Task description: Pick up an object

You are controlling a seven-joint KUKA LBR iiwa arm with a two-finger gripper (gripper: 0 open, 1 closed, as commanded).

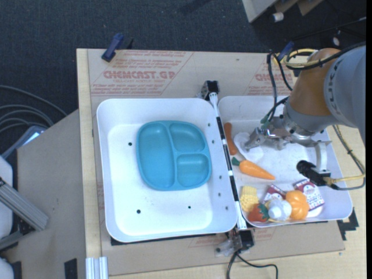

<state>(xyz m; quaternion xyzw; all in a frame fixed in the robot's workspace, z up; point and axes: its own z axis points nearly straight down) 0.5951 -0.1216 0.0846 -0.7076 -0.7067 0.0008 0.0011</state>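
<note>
Grey with an orange band, the arm comes in from the right, and the gripper (256,140) hangs low over the upper left part of the right bin (282,163); whether it is open or closed cannot be told from this angle, and nothing is seen in its grasp. Just to its left lies a reddish sausage (231,138), lengthwise and tight against the wall the two bins share. Just below the gripper, a carrot (256,169) lies slantwise, green end toward that same wall. The near edge is crowded: a yellow corn cob (249,197) in the corner, then an orange (296,205) and a small carton (313,195), all packed together. Open white floor shows between the carrot and that cluster, and to the gripper's right. Over in the left bin (116,173), a blue divided plate (173,154) sits with bare room all round. The brown bench (174,68) frames both bins.
</note>
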